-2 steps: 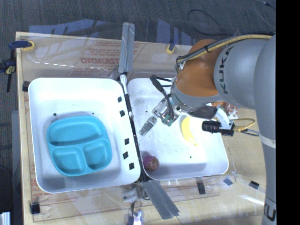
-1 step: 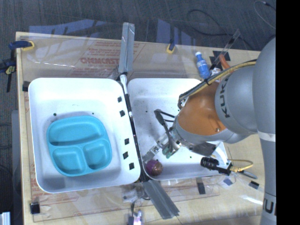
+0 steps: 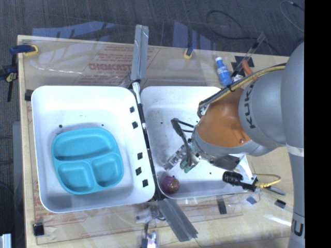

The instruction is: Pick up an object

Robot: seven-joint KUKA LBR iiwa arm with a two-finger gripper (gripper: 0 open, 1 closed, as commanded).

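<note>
The tool is low in the right bin, close to a small dark red ball.

The ball sits by the front wall of the right bin. The tool hangs just behind it; I cannot tell if it is spread or pressed together. It may come down beside the ball and roll it into the wall. The blue tray lies well left of the ball.

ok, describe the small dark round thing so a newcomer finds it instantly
Start at the right-hand white bin. Go to its near left corner, just below the gripper. The dark maroon ball sits there, the only round, dark item on the white floor.
</note>
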